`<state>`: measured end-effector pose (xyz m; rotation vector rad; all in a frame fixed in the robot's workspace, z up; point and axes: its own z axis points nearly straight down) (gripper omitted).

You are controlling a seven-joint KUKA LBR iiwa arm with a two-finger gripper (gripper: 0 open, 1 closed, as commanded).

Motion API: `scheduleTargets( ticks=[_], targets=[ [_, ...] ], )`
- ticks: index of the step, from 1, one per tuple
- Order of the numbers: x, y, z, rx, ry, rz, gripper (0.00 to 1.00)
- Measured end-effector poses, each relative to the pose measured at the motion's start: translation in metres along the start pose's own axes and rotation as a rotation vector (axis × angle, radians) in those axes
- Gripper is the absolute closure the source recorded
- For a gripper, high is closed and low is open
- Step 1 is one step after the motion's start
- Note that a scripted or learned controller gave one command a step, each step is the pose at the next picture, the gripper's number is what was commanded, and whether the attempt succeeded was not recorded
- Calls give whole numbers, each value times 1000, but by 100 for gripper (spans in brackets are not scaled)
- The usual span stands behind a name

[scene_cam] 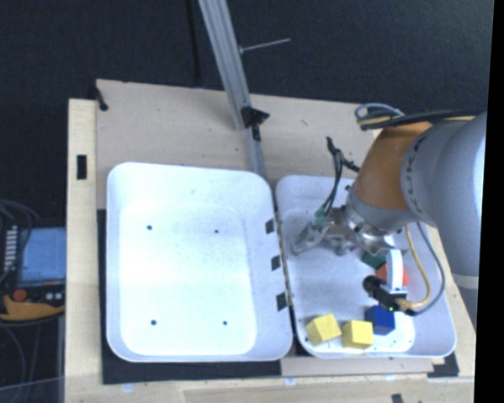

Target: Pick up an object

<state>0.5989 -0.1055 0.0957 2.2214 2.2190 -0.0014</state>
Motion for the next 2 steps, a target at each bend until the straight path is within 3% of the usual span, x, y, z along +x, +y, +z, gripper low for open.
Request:
scheduleTargets(
  ticks=[1,2],
  targets=[
    [-1,1,-13,-6,0,7,100],
    [-12,1,-64,-5,0,0,100]
  ],
)
